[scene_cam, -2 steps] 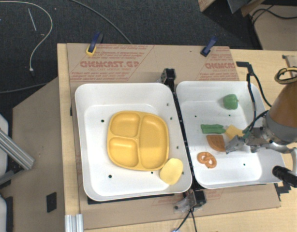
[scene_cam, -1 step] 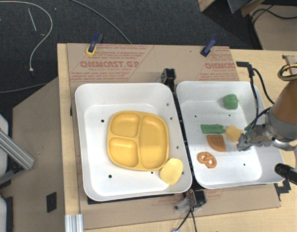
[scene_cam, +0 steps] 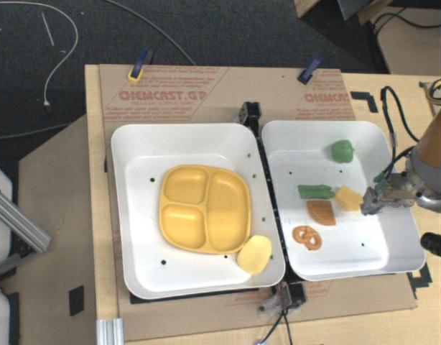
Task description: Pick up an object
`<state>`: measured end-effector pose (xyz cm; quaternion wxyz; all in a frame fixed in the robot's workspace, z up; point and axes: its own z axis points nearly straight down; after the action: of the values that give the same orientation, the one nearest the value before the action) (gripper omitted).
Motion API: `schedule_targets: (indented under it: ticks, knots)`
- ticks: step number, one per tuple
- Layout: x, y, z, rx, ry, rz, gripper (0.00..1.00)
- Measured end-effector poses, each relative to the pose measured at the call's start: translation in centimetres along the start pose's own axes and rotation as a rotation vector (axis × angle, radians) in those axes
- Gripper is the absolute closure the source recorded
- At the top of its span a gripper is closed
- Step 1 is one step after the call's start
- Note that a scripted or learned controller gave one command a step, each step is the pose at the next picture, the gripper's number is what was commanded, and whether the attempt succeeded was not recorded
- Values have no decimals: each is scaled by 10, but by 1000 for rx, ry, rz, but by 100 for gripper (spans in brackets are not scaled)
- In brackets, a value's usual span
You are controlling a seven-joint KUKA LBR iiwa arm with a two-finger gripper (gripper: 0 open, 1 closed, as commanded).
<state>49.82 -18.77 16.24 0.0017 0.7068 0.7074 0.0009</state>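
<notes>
Cheese wedge beside gripper; bin rim near

Right bin, loose items:

- Green rounded piece: small, lying toward the far end, apart from the others.
- Green elongated piece: flat, lengthwise across the middle of the floor.
- Pale yellow wedge: just beside the green elongated piece's right end.
- Orange-brown ridged slice: flat, just below the elongated piece, close to the wedge.
- Pretzel: orange-brown, twisted, flat, nearest the front edge.

Left bin:

- Yellow sectioned plate: three compartments, flat, centred.
- Pale yellow rounded piece: touching the plate's near-right corner.
</notes>
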Motion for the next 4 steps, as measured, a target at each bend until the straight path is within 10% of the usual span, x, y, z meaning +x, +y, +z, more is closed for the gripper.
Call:
schedule_targets:
  ticks: [2, 4]
  knots:
    - [-9, 0, -73, -1, -1, -1, 100]
    - [91, 27, -86, 1, 3, -6, 100]
